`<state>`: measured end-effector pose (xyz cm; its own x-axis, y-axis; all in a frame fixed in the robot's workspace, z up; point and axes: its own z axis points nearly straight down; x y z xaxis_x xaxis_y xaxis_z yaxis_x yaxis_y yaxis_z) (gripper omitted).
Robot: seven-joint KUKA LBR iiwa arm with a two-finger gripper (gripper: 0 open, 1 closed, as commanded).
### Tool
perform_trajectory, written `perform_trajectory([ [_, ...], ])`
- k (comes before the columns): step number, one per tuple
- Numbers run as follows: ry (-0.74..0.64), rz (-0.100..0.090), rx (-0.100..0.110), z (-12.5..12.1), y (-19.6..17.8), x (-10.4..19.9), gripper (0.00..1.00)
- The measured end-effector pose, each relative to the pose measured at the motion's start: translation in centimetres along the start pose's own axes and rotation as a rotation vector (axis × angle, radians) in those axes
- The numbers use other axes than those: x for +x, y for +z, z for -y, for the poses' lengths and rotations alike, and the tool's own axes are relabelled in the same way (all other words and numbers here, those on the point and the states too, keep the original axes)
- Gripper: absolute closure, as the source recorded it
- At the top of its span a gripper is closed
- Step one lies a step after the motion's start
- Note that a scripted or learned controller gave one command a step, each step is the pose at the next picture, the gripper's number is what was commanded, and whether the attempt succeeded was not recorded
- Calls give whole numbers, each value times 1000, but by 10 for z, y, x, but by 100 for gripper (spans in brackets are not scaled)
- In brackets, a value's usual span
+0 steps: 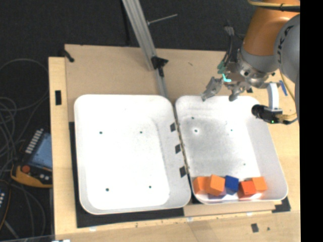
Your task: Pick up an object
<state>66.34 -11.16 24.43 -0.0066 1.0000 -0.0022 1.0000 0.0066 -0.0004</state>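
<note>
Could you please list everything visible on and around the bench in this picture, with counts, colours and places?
Orange blocks: about four, orange, along the near wall of the right bin, in a row.
Blue block: one, blue, in the middle of that row, with orange blocks on either side.
Right bin: one, white, right half of the bench.
Left bin: one, white, left half of the bench.
Bench: one, tan board under both bins.
Metal rail: one, grey, slanting from the top edge down to the gap between the bins.
Handheld pendant: one, dark with orange trim, left of the bench among black cables.
Arm: one, grey with orange band, upper right.
Gripper: one, fingers spread, above the right bin's far edge, holding nothing.
</note>
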Motion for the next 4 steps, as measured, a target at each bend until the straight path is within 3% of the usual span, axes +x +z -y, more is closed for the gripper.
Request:
perform_trajectory([
  [4,-1,0,0,0,0,0,0],
])
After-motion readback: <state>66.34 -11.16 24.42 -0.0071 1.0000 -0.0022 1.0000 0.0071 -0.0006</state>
